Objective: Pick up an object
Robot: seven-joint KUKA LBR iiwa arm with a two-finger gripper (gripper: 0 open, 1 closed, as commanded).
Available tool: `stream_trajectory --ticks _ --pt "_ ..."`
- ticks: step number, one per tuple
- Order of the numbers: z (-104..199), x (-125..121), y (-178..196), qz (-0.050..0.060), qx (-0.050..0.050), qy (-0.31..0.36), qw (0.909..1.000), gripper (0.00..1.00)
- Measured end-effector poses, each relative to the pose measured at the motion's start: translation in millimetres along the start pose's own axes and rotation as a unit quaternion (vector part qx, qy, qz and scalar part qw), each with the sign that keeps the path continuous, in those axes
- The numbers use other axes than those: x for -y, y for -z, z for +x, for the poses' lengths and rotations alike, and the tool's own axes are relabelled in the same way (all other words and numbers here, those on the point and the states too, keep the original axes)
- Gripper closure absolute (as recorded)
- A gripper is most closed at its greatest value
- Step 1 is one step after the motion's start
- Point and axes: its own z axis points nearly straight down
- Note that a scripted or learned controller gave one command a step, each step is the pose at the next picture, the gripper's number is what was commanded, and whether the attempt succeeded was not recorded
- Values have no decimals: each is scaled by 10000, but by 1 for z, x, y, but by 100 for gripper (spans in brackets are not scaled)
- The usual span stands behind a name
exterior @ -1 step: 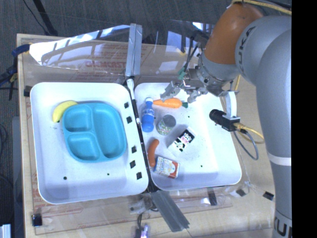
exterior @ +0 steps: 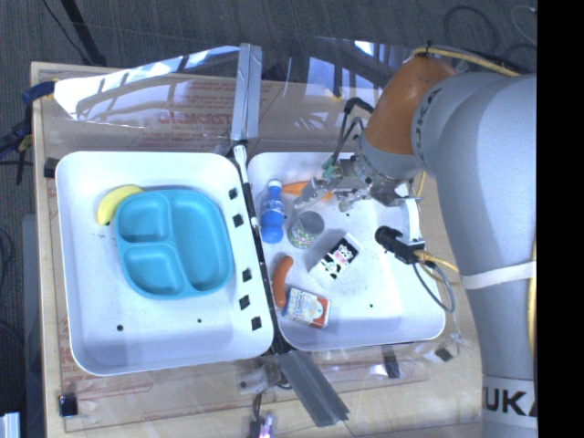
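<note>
The right bin (exterior: pixel 406 310) holds several small objects. A blue bottle (exterior: pixel 272 213) lies by its left wall. Beside the bottle stands a grey round can (exterior: pixel 306 229). An orange carrot-like piece (exterior: pixel 294 188) sits at the back. Further forward are a black-and-white carton (exterior: pixel 338 258), an orange sausage (exterior: pixel 282 279) and a small juice box (exterior: pixel 307 307). My gripper (exterior: pixel 327 190) is low in the back of this bin, just above and behind the can, next to the orange piece. Nothing is visibly held in it.
The left bin (exterior: pixel 82 322) carries a blue divided plate (exterior: pixel 173 242) with a yellow banana (exterior: pixel 114 203) tucked at its back left corner. A divider wall (exterior: pixel 245 245) separates the bins. The bulky grey arm (exterior: pixel 474 181) covers the right bin's right side.
</note>
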Motion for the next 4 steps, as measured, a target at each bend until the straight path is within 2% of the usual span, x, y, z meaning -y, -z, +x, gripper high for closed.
stream_trajectory --ticks 1,2,3,4 --pt "-22 128 -22 -24 -4 907 9959 0" --pt "-21 138 -22 -29 -6 655 9978 0" --pt "2 119 -22 -31 -3 -891 9960 0" --pt "27 1 17 -20 -5 -762 9971 0"
